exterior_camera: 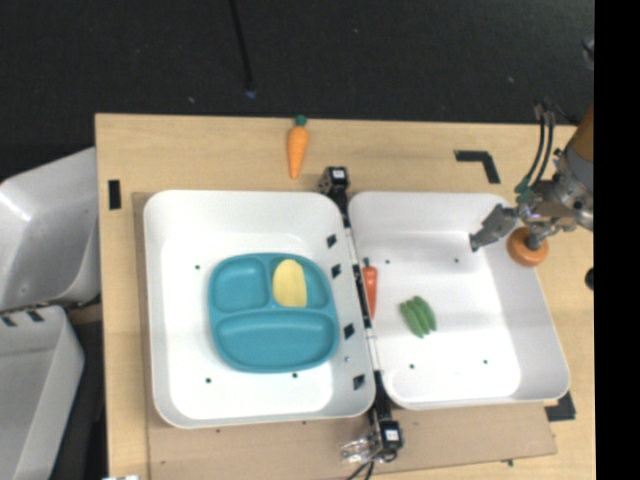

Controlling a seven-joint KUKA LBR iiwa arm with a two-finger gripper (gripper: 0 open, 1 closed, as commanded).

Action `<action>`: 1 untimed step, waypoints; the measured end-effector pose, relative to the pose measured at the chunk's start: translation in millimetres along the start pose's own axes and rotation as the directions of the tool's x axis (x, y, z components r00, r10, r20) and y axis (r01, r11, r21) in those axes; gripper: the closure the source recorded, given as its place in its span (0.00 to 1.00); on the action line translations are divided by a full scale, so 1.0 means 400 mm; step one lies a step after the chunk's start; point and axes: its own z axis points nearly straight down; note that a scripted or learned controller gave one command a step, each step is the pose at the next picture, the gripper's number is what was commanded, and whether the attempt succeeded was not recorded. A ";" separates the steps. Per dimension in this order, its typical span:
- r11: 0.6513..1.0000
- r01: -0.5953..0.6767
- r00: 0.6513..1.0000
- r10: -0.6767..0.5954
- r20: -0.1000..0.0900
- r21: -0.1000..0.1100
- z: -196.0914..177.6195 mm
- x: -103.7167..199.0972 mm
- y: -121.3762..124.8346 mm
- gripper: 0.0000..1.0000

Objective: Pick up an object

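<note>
Claw point(512, 233) over right bin's point(450, 383) right edge, orange ball point(527, 248) just beside or under it. Can't tell if claw clenched or released, or if ball gripped. Green pod point(419, 316) lies mid-bin, well apart.

Tip, imo: centre over ball, come straight down, watch bin wall.

No labels or writing readable.

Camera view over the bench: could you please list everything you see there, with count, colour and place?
Shallow plastic bins: two, white, side by side on the bench.
Divided plastic tray: one, teal, in the left bin.
Oval yellow item: one, in the tray's upper right compartment.
Carrot toy: one, orange, on the bench above the bins.
Small carrot-like piece: one, orange-red, at the divide between the bins.
Pea pod toy: one, green, right bin.
Round orange object: one, right bin's right rim.
Gripper: one, grey, over the right bin.
</note>
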 end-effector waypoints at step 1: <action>1.000 -0.002 1.000 0.002 0.000 0.004 0.119 -0.023 0.008 0.00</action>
